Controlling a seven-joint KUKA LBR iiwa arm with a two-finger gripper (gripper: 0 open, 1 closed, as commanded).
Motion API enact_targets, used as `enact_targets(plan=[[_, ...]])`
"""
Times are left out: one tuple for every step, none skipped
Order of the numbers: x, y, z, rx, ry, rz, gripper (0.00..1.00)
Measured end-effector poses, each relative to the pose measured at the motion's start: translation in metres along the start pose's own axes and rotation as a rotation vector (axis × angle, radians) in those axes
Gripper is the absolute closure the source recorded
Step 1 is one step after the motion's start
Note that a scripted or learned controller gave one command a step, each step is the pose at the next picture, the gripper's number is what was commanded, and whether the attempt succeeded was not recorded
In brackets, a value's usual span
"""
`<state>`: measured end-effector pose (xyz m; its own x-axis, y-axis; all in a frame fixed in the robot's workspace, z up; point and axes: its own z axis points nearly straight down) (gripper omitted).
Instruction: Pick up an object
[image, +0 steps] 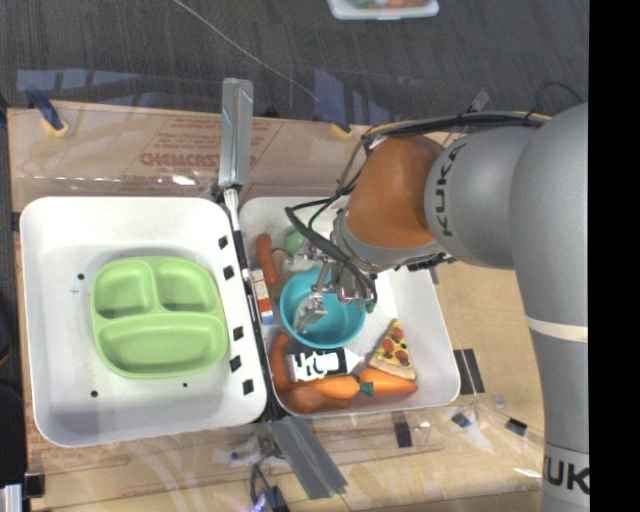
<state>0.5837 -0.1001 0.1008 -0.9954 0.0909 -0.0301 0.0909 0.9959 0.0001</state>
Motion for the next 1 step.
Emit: enact_targets(plan=[[-0.0414,-0.0074,0.0069,0.006,0.023,0.453,0.00]])
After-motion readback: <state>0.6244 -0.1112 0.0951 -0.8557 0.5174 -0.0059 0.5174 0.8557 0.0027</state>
